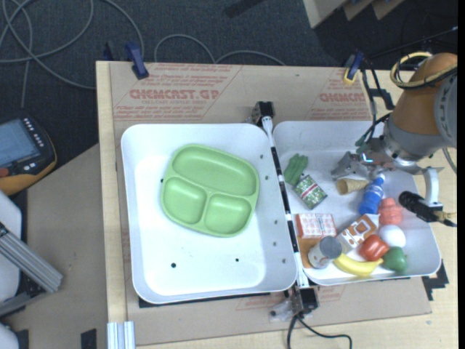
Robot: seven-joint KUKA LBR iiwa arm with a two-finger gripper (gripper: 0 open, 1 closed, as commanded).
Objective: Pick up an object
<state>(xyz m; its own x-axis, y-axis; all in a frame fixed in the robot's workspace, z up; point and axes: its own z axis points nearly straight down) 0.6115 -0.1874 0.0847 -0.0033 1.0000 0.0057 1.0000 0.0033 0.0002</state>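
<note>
The right bin (429, 257) holds several toy items. Among them are a green piece (296, 169), a small green and red box (311, 191), a tan cone (352, 185), a blue bottle (373, 195), a pink box (316, 225) and a yellow banana (356, 266). My gripper (354, 167) hangs low over the back of this bin. It is just above the tan cone and close to the top of the blue bottle. Nothing shows as held.
A green divided plate (209, 190) lies in the left bin (145, 253). A white egg (393, 235), red tomato (373, 247) and green ball (396, 259) crowd the right bin's front right corner. The arm (421, 115) covers that bin's back right part.
</note>
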